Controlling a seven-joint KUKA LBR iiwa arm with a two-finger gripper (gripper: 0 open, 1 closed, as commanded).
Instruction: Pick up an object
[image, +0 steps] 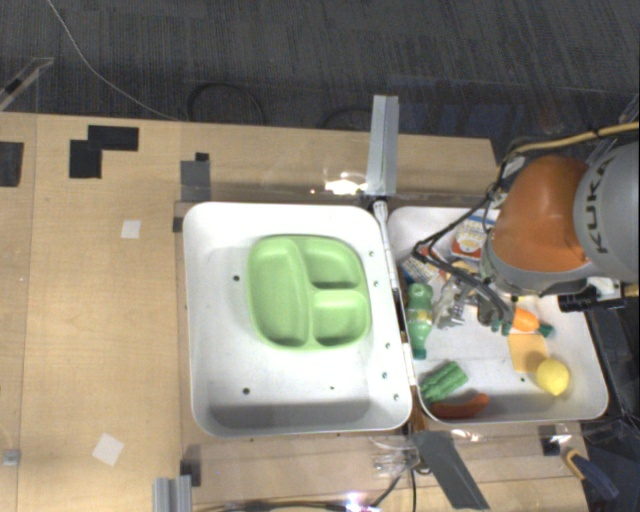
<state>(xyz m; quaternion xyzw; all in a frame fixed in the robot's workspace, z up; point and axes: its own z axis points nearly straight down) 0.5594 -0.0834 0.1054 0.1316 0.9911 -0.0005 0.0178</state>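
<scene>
In the camera view you see two shallow white bins side by side on the bench. The left white bin (210, 330) holds a light green plastic tray with three compartments (306, 290). The right white bin (590, 385) holds the small things you can pick. The grey arm with the orange band (535, 225) reaches in from the right, and its hand (462, 300) hangs low over the left part of this bin. Whether the hand is open or closed, I cannot tell.

Just to the left of the hand lies a small green plastic bottle (418, 320), with its long axis running about up and down in the view. I judge it the nearest thing. Below the hand lie a green ribbed vegetable toy (442, 380) and a red chili-shaped toy (460, 406). To the right are an orange carrot toy (524, 322) and a yellow lemon toy (552, 376), both farther away.
</scene>
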